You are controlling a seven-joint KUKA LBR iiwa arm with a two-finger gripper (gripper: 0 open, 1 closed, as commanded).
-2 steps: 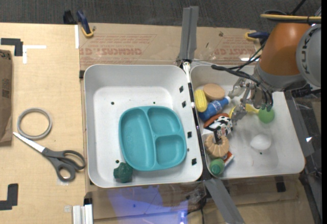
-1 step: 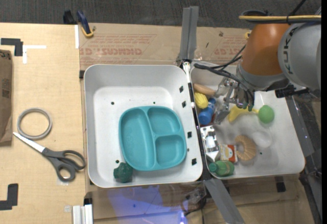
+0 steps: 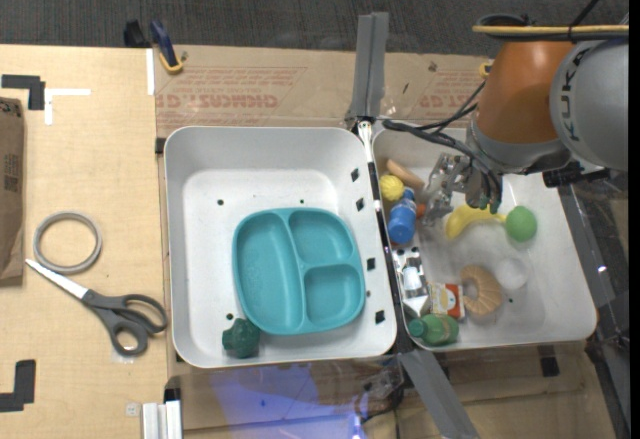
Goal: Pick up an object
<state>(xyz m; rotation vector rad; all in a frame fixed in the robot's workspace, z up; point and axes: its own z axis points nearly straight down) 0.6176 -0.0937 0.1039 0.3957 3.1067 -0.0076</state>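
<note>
a: where's the end effector (image 3: pixel 462 189)?

b: low in the right bin (image 3: pixel 560 312), near its back wall, hanging under the grey arm (image 3: pixel 590 97) with the orange band. it's just above a yellow banana (image 3: pixel 470 220), which lies a bit left of a green ball (image 3: pixel 520 223).

a: holding anything?

b: nothing visible between the fingers. whether they're spread or closed, i can't tell; the metal parts blur together from up here.

a: what else is in that bin?

b: along the left side, a yellow ball (image 3: pixel 391 188) with a blue bottle (image 3: pixel 402 221) just in front of it, and a tan stick-like piece (image 3: pixel 404 171) behind them. toward the front, a small red and white carton (image 3: pixel 447 301), a tan shell-shaped thing (image 3: pixel 483 291) beside it, and a green toy (image 3: pixel 435 329) at the front left corner. there's a clear, pale object (image 3: pixel 511 272) near the shell thing, hard to make out.

a: and the left bin (image 3: pixel 190 227)?

b: a teal divided plate (image 3: pixel 299 270) in the middle, three compartments, and a dark green lump (image 3: pixel 240 338) just touching its front left edge.

a: on the surface (image 3: pixel 80 157)?

b: scissors (image 3: pixel 100 304) with grey handles, and a roll of tape (image 3: pixel 67 240) just behind them, well left of the bins.
</note>
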